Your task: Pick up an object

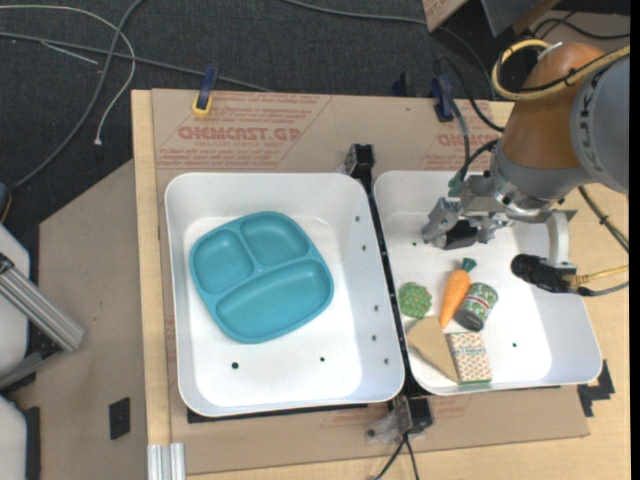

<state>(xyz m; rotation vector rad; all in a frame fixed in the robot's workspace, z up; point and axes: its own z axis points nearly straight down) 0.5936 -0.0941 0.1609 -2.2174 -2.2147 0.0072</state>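
1. Orange is the colour by which the nearest candidate is identified: a toy carrot (pixel 456 294) is seen in the right bin (pixel 560 363), and it is taken here as the landmark for all positions.

2. The gripper (pixel 458 230) is located above the carrot's green-tipped upper end in the camera view, near it but apart from it. No object is seen between the jaws.

3. Whether the jaws are spread or closed cannot be determined; the fingertips are dark and merge with the gripper body.

4. The carrot's long axis is observed to run from its upper end, nearest the gripper, down and slightly left toward the near side of the bin. It is judged that the jaws would have to be brought down-frame along this axis and set across it.

5. Neighbouring items are placed as follows:
   - a green round piece (pixel 415 298) just left of the carrot;
   - a small can (pixel 477 306) just right of it, apparently touching;
   - a patterned box (pixel 469 357) below it, resting on a tan wedge (pixel 430 349).

6. Crowding on both sides of the carrot is judged to leave little finger clearance.

7. A blue divided plate (pixel 262 276) lies well to the left of the carrot, in the left bin (pixel 190 203).
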